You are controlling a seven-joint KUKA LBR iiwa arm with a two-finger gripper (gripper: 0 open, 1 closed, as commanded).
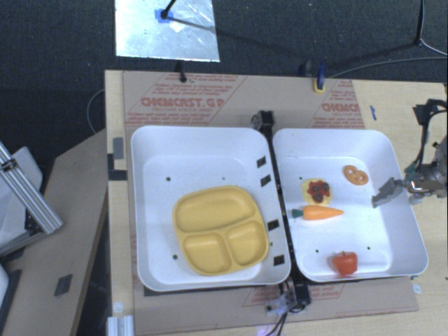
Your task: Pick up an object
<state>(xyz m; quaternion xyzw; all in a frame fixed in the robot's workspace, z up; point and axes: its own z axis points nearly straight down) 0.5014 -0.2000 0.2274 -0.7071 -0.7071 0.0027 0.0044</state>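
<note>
We see a yellow plastic plate with three compartments [221, 229] lying in the left shallow white bin [150, 187]. Behind the bins, a shiny square metal sheet [166, 19] lies on the dark floor.

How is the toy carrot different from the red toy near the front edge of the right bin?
The carrot is orange with a green end; the red toy is red, with some orange tone. The carrot is long and tapered, lying on its side across the bin; the red toy is short and blocky. The carrot lies near the bin's middle, the red toy close to the front rim. Both rest in the right bin, apart from the gripper.
</note>
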